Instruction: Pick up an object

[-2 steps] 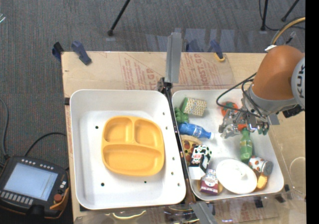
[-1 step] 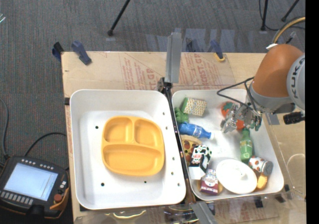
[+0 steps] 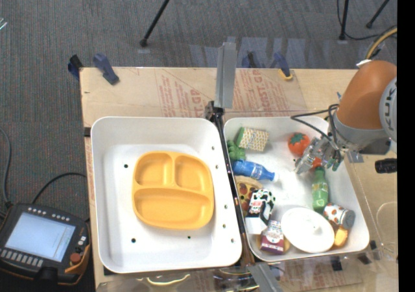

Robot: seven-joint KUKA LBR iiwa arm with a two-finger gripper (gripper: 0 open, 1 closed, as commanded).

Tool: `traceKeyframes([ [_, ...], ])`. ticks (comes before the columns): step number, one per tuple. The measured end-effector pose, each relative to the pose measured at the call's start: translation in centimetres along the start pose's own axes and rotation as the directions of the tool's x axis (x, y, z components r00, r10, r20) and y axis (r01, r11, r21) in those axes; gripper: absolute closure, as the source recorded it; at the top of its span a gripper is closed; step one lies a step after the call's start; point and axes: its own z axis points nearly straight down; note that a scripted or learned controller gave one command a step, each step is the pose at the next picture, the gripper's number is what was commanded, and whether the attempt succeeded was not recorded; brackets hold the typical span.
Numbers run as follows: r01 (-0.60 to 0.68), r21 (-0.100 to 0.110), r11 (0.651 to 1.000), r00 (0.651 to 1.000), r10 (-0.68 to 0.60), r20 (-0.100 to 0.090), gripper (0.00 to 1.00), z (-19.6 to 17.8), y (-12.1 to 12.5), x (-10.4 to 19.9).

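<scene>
Several objects crowd my gripper [image 3: 318, 156], whose opening I cannot tell: the red tomato [image 3: 299, 143] just beside it and the green bottle [image 3: 320, 194] just below, so closing here risks nudging or pinching both, losing either.

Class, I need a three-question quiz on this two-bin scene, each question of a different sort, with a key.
1. True or false: the yellow tray lies in the left bin.
2. Which lies nearest the pincer? A) tomato B) white plate C) blue bottle
3. Fill in: the green bottle lies in the ___ bin.

Key: 1 true; 2 A; 3 right
</scene>
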Motion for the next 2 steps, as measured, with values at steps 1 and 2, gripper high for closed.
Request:
traceKeyframes([
  [1,0.005,-0.010,1.000,1.000,-0.005,-0.011,0.00,0.1,0.7,0.3],
  [2,0.182,0.000,0.983,0.983,-0.182,0.000,0.00,0.0,-3.1,4.2],
])
